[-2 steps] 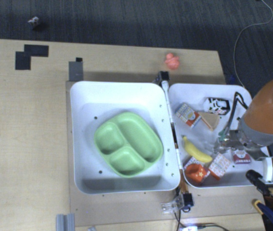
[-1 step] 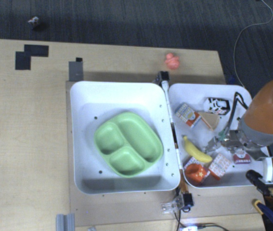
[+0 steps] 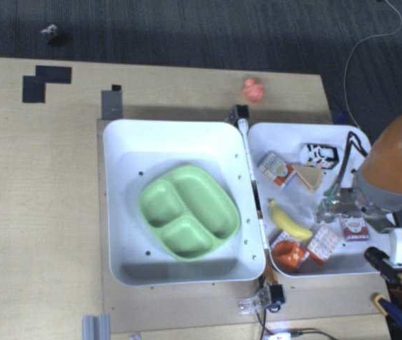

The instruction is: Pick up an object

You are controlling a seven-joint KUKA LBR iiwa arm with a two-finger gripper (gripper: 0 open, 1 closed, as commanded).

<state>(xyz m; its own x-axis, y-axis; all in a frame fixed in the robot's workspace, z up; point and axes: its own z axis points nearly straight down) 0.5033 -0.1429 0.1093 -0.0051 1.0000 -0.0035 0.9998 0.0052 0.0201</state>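
A robotics lab — plywood bench [image 3: 37, 190], white bins [image 3: 119, 190], loose cable [image 3: 371, 37].

A single fixed camera sits above the bench [image 3: 37, 211] and looks down at a slant, from moderately far. Both white bins fall inside its frame, the left bin [image 3: 115, 190] near the middle and the right bin [image 3: 289, 137] toward the right. The far bench edge and dark floor [image 3: 186, 13] run across the top.

Wooden bench [image 3: 37, 204] bears two white bins [image 3: 115, 190] and a pink lump [image 3: 254, 89]
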